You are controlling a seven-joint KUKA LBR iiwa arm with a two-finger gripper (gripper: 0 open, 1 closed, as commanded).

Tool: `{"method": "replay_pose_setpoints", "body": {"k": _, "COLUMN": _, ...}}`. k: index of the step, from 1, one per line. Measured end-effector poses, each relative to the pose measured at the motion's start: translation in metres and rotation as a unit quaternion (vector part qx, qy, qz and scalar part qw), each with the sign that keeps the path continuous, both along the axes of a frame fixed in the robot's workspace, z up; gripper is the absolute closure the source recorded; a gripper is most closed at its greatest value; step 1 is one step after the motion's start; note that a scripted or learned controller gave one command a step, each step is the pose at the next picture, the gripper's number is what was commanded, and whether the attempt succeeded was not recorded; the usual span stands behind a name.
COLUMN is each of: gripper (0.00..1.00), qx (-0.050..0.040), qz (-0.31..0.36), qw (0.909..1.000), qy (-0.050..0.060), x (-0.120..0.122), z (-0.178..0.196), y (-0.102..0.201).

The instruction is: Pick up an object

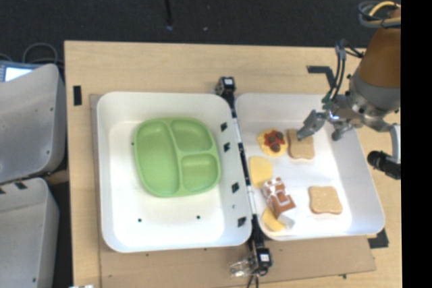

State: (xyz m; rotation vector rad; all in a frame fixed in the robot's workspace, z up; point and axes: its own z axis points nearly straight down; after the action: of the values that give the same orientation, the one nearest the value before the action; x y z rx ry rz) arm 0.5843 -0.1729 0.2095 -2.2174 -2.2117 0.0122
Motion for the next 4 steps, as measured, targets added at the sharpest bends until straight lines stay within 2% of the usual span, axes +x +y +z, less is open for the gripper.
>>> {"method": "replay_pose_setpoints", "body": {"k": 1, "gripper": 0.00, "qx": -0.0012, "qz": 0.002, "qw": 1.0000, "qy": -0.007, "x": 0.003, "z": 0.008, "y": 0.000}}
{"method": "replay_pose_setpoints", "body": {"k": 2, "gripper": 0.00, "qx": -0.0015, "qz": 0.001, "qw": 1.0000, "qy": -0.006, "x": 0.002, "z": -0.034, "y": -0.002}}
{"method": "replay_pose_setpoints", "body": {"k": 3, "gripper": 0.00, "qx": -0.0012, "qz": 0.001, "qw": 1.0000, "qy": -0.004, "x": -0.007, "z": -0.091, "y": -0.008}}
{"method": "replay_pose_setpoints", "body": {"k": 4, "gripper": 0.00, "qx": -0.0016, "qz": -0.001, "qw": 1.0000, "qy": -0.006, "x": -0.007, "z": -0.109, "y": -0.010}}
